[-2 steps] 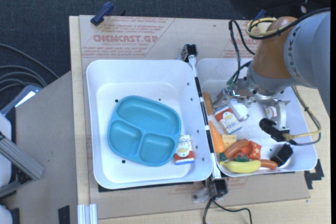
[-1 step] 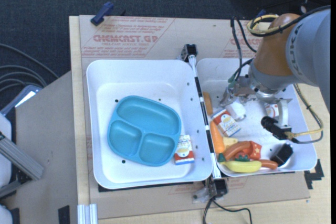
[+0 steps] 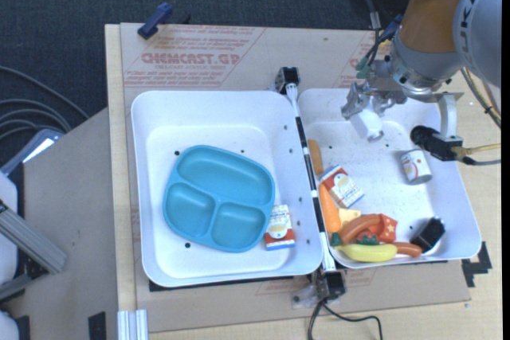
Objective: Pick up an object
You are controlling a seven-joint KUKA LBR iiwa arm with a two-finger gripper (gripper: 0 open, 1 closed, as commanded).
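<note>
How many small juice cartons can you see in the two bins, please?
2: one juice carton in the left bin, beside the blue divided plate; another in the right bin, above the toy food pile, which may hide more.

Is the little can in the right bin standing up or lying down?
Lying down: the can rests on its side on the right bin's floor, label facing up.

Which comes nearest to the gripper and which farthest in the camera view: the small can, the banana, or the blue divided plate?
From the gripper:
1. Small can, right bin, just below and right of it.
2. Banana, right bin's near edge.
3. Blue divided plate, left bin, across the divider.
</note>
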